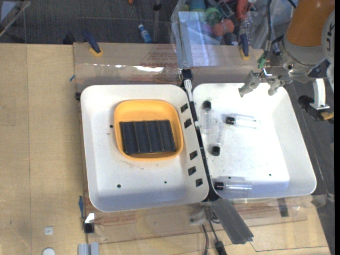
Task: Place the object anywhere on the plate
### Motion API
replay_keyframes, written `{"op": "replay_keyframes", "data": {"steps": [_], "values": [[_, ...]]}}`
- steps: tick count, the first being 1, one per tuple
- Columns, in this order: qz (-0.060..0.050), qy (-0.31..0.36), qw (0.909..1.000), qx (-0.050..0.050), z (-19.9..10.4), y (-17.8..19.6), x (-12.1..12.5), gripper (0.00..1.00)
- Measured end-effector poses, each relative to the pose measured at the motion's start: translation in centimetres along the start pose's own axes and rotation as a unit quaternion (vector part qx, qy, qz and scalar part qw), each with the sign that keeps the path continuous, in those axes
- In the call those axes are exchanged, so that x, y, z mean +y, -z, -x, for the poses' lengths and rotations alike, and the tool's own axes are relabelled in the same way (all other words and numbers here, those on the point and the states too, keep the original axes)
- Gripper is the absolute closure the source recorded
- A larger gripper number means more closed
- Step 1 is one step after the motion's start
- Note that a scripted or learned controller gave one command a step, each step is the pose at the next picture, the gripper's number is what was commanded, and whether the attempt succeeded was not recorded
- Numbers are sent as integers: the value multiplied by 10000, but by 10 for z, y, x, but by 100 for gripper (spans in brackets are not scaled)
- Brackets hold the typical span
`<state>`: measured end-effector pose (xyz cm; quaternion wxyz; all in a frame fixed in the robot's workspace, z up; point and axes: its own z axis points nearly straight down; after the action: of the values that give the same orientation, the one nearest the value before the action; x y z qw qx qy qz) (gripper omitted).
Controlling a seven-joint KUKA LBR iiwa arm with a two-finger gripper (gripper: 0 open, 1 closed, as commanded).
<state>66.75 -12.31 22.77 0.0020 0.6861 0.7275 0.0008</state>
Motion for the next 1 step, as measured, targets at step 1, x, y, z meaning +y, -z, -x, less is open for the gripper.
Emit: {"op": "replay_keyframes", "data": {"steps": [1], "values": [[-16,1775,9841,16,29,-18,-2,0]]}}
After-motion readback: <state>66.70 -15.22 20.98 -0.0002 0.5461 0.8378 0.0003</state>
